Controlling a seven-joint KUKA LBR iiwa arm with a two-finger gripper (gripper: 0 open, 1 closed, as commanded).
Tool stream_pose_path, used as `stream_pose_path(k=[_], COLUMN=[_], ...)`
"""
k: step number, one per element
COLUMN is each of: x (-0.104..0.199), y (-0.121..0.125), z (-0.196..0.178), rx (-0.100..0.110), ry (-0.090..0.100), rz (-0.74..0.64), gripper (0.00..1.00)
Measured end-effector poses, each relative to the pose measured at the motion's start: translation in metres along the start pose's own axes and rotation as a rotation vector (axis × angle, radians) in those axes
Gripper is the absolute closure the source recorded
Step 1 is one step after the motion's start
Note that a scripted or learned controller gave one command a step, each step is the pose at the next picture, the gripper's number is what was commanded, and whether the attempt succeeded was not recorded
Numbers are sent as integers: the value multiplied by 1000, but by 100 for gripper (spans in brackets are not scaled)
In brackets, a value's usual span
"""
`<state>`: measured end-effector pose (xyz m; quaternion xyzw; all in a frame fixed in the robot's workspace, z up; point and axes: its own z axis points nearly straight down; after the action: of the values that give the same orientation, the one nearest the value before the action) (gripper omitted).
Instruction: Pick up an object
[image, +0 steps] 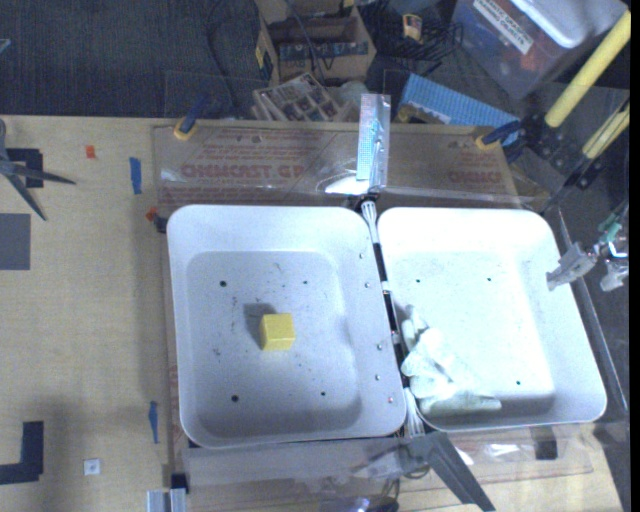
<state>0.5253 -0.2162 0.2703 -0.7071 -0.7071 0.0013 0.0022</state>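
Though small and blurred at the right of the view, recognisable as the gripper (580, 264); poised above the right rim of the right bin (500, 228), well apart from everything lying in either bin; nothing seen held; open or closed, cannot tell at this size.

Lying in the left bin (190, 290), a little left of its middle: a yellow cube (277, 332), flat on the floor, its shadow cast up and to the left; scattered around it, dark specks and a few small round holes in the white floor.

Heaped in the right bin's near-left corner, close against the wall shared with the left bin: a crumpled white wad (428, 362); touching it at the near side, a pale greenish flat piece (463, 403), blurred beyond closer naming.

Lying behind both bins, a clear sheet over cardboard with red lettering (250, 170); clipped at its far corners, an orange-tipped clamp (190, 118) and a blue clamp (500, 133); stuck on the wooden bench (80, 300) at left, short strips of blue tape (135, 175).
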Motion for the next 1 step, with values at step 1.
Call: stream_pose_path(k=[1], x=[0], y=[0], z=[0], rx=[0], ry=[0], rz=[0], gripper=[0])
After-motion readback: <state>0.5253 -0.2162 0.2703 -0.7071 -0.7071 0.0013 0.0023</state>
